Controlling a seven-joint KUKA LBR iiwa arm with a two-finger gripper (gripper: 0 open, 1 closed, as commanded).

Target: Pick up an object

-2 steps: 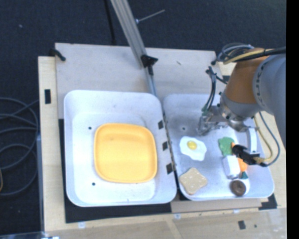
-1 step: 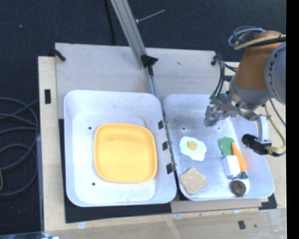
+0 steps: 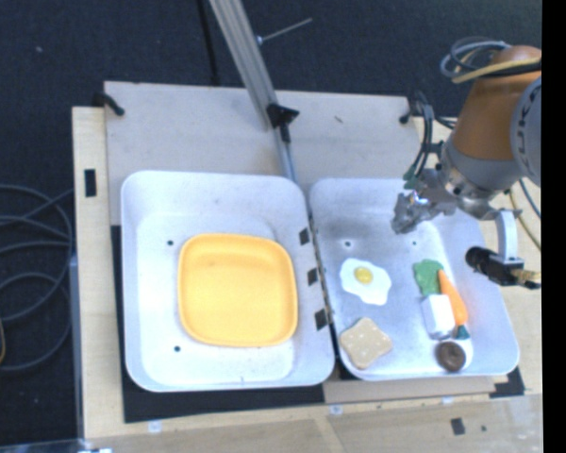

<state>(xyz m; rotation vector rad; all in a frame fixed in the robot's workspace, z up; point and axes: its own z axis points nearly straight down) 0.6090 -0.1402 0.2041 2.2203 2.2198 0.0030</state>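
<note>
Fingers [image 3: 407, 213] over right bin [image 3: 396, 366], grip state unclear; could descend onto bare floor, missing egg [image 3: 365, 280]

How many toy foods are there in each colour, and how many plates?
Yellow plate: 1
White-and-yellow fried egg: 1
Tan toast: 1
Green piece: 1
Orange carrot: 1
White piece: 1
Brown round piece: 1
Total: 7
</note>
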